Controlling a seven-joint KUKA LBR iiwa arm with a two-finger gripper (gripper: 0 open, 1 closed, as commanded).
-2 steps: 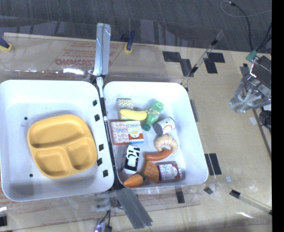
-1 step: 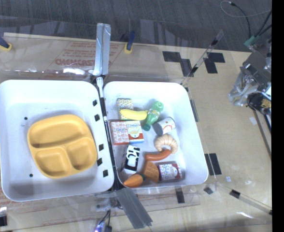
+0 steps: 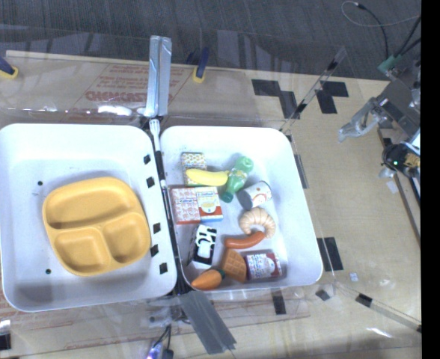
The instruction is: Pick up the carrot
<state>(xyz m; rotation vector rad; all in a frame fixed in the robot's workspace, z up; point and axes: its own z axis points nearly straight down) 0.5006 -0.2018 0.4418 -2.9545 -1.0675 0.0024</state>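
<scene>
The carrot (image 3: 207, 279) is a small orange piece lying in the front left corner of the right bin (image 3: 298, 200). It rests against the bin's front wall, just left of a brown wedge (image 3: 233, 265) and below a black and white carton (image 3: 203, 245). My gripper (image 3: 357, 126) is a grey metal piece far to the right, outside the bin and over the bench. It sits well away from the carrot, up and to the right of it.
The right bin also holds a sausage (image 3: 244, 240), croissant (image 3: 257, 219), red labelled can (image 3: 262, 265), green bottle (image 3: 235, 176), banana (image 3: 205, 177) and a red and white box (image 3: 196, 204). A yellow divided tray (image 3: 96, 223) lies in the left bin (image 3: 18, 155).
</scene>
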